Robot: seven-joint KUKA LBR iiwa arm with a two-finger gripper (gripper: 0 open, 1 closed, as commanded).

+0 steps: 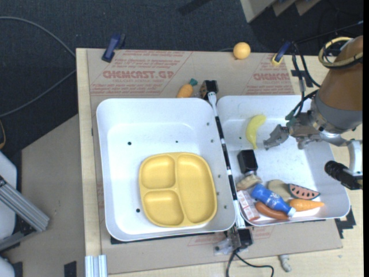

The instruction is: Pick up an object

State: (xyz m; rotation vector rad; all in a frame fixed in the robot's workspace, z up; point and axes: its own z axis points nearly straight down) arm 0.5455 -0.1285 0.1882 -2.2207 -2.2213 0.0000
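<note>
My gripper point(289, 139) hangs over the upper middle of the right bin point(323, 166), open, with nothing between its fingers. A yellow banana point(255, 128) lies just left of it, apart from the left fingertip point(274, 139). A black block point(248, 160) sits below the banana near the bin's left wall. In the bin's lower part lie a blue bottle point(269, 196), a watermelon slice point(303, 190), a carrot point(305, 205), a red sausage point(267, 211) and two beige pieces point(249, 182).
The left bin point(115, 126) holds a yellow divided plate point(177, 188). On the bench behind the bins lie an orange ball point(241, 50), a small orange toy point(185, 90) and a black item point(210, 87). Blue clamps point(112, 47) sit at the bench's far edge.
</note>
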